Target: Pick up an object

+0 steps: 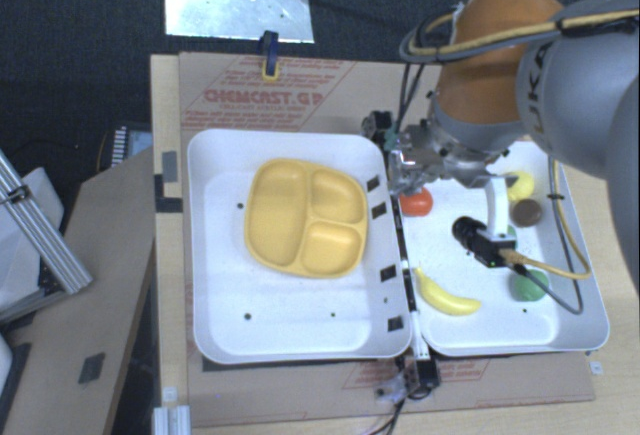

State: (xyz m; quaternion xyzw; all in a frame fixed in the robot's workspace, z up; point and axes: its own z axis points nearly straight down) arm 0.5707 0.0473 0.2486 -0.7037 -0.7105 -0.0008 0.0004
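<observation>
**Fingers unreadable; no object seen held; pick outstanding**

Finger state: whether they stand apart or together cannot be told, since the wrist and the grey arm mask that part of the gripper (404,171).

Gripper position: it is placed low over the right bin (500,331), at that bin's far left corner, close beside the wall shared with the left bin (220,323).

Candidate objects, right bin:
- red object (416,203), lying just beside the gripper on its near side. Contact cannot be confirmed. It is judged the likeliest target.
- banana (447,296), lying flat near the front, well apart from the gripper.
- green object (527,285), towards the right side.
- brown object (527,213) and small yellow object (520,186), close together by the right wall, partly masked by the arm.

Left bin: one yellow divided plate (305,218), lying flat and well apart from the gripper.

Progress: the approach is judged complete or nearly so. No object is seen raised, and every listed item rests on a bin floor. A closure on one object and a lift clear of the bin are judged still to be done.
</observation>
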